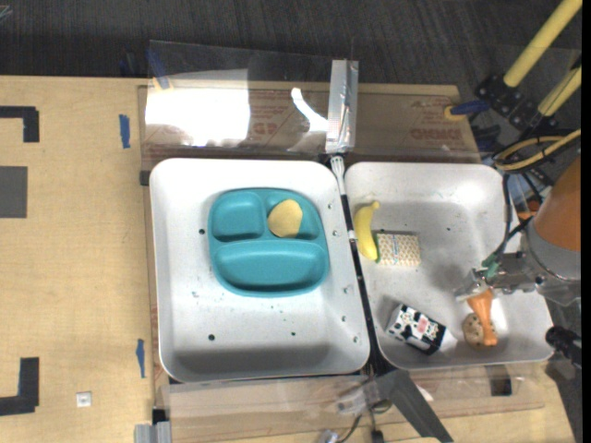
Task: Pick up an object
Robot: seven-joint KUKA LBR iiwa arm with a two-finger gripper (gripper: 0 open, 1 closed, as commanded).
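Note:
My gripper (488,282) hangs low over the right side of the right bin (443,185), reaching in from the right edge of the view. Directly below and touching it in the image is a small orange and tan object (479,321); whether it rests on the bin floor or is lifted is unclear. A yellow banana (367,231) lies along the bin's left wall, beside a pale speckled rectangular piece (398,249). A black and white box (416,329) sits near the front of the bin.
The left bin (185,321) holds a teal divided plate (268,264) with a round yellow item (284,218) in its upper right compartment. A clear plastic sheet and a metal post (342,104) stand behind the bins. Yellow-handled tools (545,35) lie at the far right.

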